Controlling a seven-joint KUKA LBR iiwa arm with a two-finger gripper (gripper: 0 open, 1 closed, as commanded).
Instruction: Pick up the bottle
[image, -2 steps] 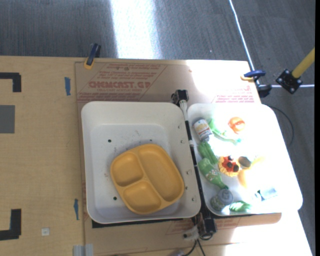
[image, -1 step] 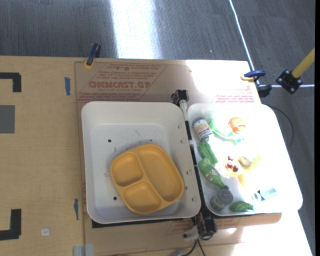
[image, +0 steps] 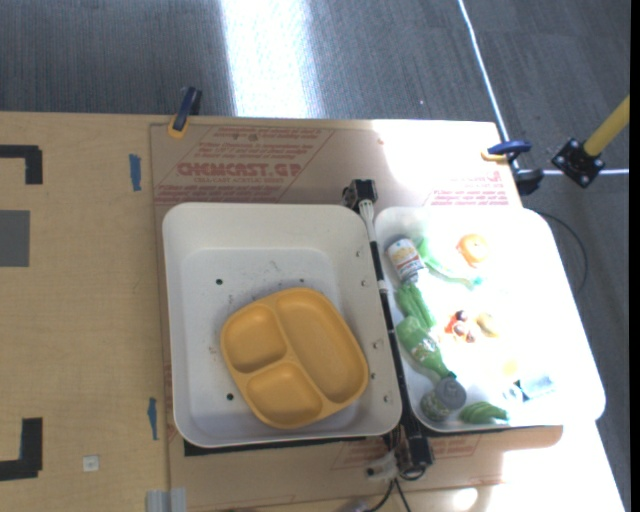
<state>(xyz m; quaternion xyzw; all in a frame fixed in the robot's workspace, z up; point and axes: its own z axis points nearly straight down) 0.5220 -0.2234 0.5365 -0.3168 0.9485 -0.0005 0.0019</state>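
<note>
Looking down at a slant, the camera view takes in a tabletop (image: 80, 300) covered in brown cardboard, with two shallow white bins set side by side and touching along a dark seam. The left bin (image: 195, 240) holds a yellow divided plate (image: 292, 357) with three compartments, lying toward the bin's near right corner. The right bin (image: 570, 350) is washed out by strong light, so small things in it are hard to read. Along its left wall lies the bottle (image: 404, 259) — small, pale, with a white cap and a label bearing a red band, lying on its side near the far end. Just below it runs a green plastic piece (image: 414, 303), then a green rounded object (image: 423, 349), then a grey round object (image: 443, 397) near the bin's near edge, with a green leaf-like piece (image: 484, 410) beside it. Further right sit an orange toy (image: 471, 247), a small red-and-yellow toy (image: 462, 324) and a blue-and-white item (image: 537, 386) — all well apart from the bottle. A blue clamp (image: 505, 152) and a yellow-and-blue clamp (image: 184, 110) grip the cardboard's far edge. As for the hand, its state cannot be told.
</note>
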